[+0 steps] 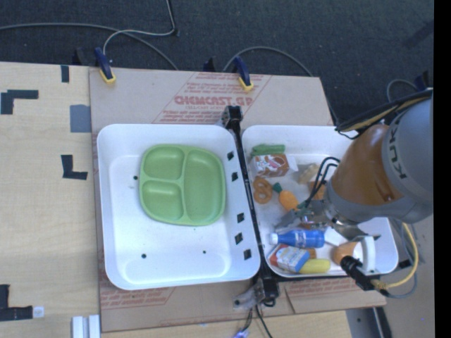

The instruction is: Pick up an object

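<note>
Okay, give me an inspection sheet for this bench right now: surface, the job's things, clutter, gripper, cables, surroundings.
Surface: cardboard sheet under two white bins, held by two clamps.
Job's things: right bin holds a blue-and-white bottle, an orange piece, a green item, a yellow item and small packets.
Clutter: green divided plate in the left bin.
Gripper: gripper low in the right bin, above the bottle; grasp unclear.
Cables: black cables across the dark floor; yellow cable by the arm.
Surroundings: wooden bench top with black tape marks.
</note>
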You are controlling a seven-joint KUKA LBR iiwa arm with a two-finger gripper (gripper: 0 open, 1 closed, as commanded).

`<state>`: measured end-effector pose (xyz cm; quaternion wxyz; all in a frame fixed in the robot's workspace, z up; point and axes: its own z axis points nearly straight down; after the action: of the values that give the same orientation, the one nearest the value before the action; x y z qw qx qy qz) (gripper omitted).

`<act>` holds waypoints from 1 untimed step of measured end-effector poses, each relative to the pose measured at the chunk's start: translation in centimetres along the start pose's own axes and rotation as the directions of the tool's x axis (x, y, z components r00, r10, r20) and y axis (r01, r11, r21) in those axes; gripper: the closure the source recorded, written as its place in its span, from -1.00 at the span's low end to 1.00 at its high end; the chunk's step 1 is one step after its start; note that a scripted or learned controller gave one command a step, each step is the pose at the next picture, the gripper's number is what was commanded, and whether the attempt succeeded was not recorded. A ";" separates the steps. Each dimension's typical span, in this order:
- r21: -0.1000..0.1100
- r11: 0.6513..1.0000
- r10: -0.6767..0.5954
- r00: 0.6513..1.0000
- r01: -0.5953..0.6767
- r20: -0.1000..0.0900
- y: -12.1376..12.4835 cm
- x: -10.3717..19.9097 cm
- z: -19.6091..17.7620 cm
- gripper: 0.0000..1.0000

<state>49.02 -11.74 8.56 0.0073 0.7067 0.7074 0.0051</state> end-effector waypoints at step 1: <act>0.015 1.000 0.000 1.000 0.000 -0.001 4.7 2.1 0.2 -1.00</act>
<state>53.75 -9.68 8.40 0.0015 0.7069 0.7074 0.0000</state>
